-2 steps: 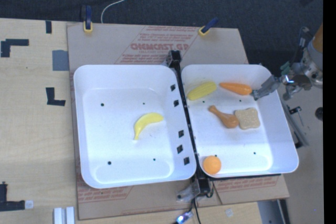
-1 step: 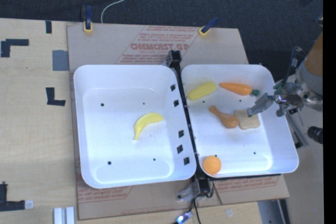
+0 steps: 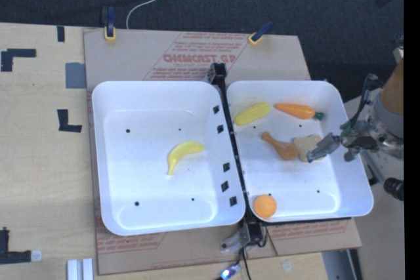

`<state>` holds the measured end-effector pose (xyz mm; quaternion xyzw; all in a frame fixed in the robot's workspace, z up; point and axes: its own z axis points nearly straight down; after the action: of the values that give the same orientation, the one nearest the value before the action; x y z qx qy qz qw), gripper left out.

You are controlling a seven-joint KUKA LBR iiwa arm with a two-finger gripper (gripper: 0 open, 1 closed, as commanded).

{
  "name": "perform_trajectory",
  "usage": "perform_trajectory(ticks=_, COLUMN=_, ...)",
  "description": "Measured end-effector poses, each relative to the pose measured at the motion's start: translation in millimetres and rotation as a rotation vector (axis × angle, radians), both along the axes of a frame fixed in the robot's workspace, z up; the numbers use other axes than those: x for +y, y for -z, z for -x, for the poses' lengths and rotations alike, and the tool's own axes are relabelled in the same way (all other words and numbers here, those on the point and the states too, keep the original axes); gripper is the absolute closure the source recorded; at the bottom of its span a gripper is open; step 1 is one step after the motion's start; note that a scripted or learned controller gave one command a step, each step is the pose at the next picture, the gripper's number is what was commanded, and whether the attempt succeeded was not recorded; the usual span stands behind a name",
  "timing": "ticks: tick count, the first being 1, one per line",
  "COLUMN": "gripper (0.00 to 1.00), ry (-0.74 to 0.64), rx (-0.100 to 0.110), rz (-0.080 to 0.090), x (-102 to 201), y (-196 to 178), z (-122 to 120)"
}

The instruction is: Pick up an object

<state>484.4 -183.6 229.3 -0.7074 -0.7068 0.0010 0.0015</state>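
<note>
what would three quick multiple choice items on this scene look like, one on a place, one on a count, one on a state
1. Where does the banana lie?
A. left bin
B. right bin
C. on the cardboard

2. How many things lie in the right bin?
A. two
B. three
C. five

3. How does the carrot stand to the gripper?
A. between its fingers
B. apart, lying on the bin floor
C. lifted above the bin

Answers:
1 A: the banana lies alone in the left bin.
2 C: corn, carrot, brown piece, beige piece and orange ball lie in the right bin.
3 B: the gripper is by the beige piece, the carrot farther back.
</note>
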Motion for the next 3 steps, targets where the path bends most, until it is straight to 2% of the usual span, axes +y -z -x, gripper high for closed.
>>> perform_trajectory(ticks=1, gripper=0.00, ry=-0.009, rx=-0.003, rz=0.000, x=30.9, y=109.1, z=-137.7)
perform_trajectory(ticks=2, gripper=0.00, ry=-0.003, rx=-0.001, rz=0.001, x=71.1, y=146.8, z=-92.9)
perform_trajectory(ticks=3, gripper=1.00, ry=-0.003, rx=-0.004, rz=0.002, x=69.2, y=134.2, z=-95.1)
